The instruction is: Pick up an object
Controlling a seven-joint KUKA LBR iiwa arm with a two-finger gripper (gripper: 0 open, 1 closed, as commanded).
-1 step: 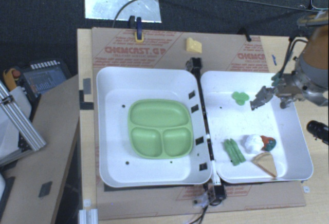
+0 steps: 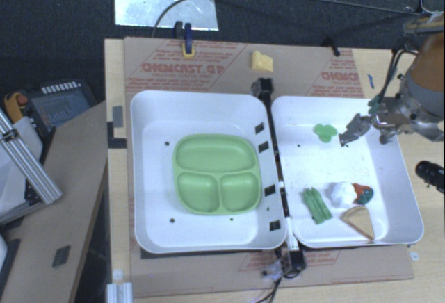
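Two shallow white bins sit side by side on the bench (image 2: pixel 208 62); the left bin (image 2: pixel 149 156) holds a pale green divided plate (image 2: pixel 214 174), with one wide section on its far side and two smaller ones on its near side; the right bin (image 2: pixel 396 176) holds several small things: a green leafy piece (image 2: pixel 324 131) towards its far side, a bundle of green stalks (image 2: pixel 316 204) near its near left corner, a white ball-like lump (image 2: pixel 341 192) just right of the stalks, a small red and green piece (image 2: pixel 363 192) touching the lump on its right, and a tan wedge (image 2: pixel 359 222) just nearer than those; the arm (image 2: pixel 425 83) reaches in from the right over the far right part of the right bin; its pincer (image 2: pixel 350 131) hangs just right of the green leafy piece, apart from it, with nothing between its tips; how wide the tips stand cannot be told from this angle; a yellow block (image 2: pixel 262 61) lies on the bench beyond the bins; a blue and yellow clamp (image 2: pixel 187 39) stands at the bench's far edge; a black device with a screen (image 2: pixel 59 108) rests on the lower table at left
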